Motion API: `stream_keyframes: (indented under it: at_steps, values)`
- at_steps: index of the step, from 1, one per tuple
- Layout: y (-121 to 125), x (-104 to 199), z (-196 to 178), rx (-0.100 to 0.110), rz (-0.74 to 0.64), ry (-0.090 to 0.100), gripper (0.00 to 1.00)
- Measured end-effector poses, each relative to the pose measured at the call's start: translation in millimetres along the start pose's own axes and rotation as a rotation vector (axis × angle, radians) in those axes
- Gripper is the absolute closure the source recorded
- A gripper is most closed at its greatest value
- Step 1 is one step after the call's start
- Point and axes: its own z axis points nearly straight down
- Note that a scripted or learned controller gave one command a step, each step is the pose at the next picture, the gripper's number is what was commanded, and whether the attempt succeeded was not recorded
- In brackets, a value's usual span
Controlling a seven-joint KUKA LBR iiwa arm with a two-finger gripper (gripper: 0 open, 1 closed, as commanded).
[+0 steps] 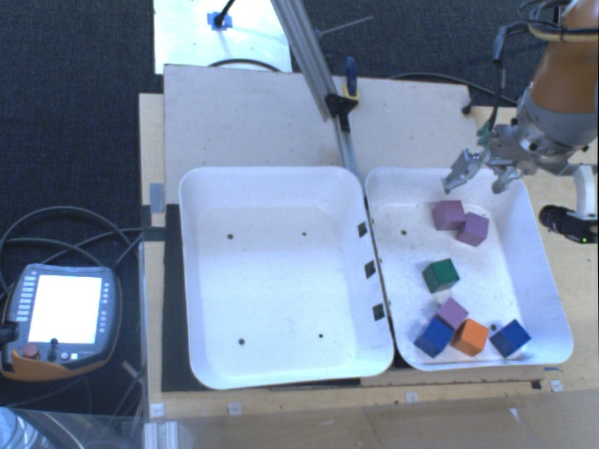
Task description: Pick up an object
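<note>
Two white bins sit side by side on the worktop (281, 120). Going L to R: a teach pendant (61, 321) lies off the worktop's left edge w/ its cable looped on the dark floor, prob. parked there for the operator. The left bin (201, 204) has only a few dark dots on its floor. A slanted metal pole (309, 50) runs down toward the seam btwn the bins; I can't tell what it carries.

The right bin (541, 260) holds all the candidate objects. Two purple cubes (448, 214) (473, 228) touch each other near its far side. A green cube (440, 274) sits alone mid-bin, apart from the rest, so it looks like the easiest pick w/ room for fingers on each side. Near the front rim is a tight cluster: a blue cube (434, 336), a small purple cube (453, 311) and an orange cube (470, 337) touching, and a second blue cube (510, 338) just beside them. That crowding would likely block a clean grasp.

The end effector (485, 168) hangs over the far edge of the right bin, close to the purple pair. Its two fingers are spread apart w/ nothing btwn them. The arm's orange band (566, 73) is at far right. Judging by position, the purple pair is the nearest target; the pick isn't made yet.
</note>
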Motion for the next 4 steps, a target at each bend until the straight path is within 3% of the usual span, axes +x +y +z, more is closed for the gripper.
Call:
stream_keyframes:
  at_steps: [1,4]
  values:
    - [0,0,0,0.000,0.000,0.000,0.00]
    - [-12,-12,135,0.004,0.003,-0.001,0.00]
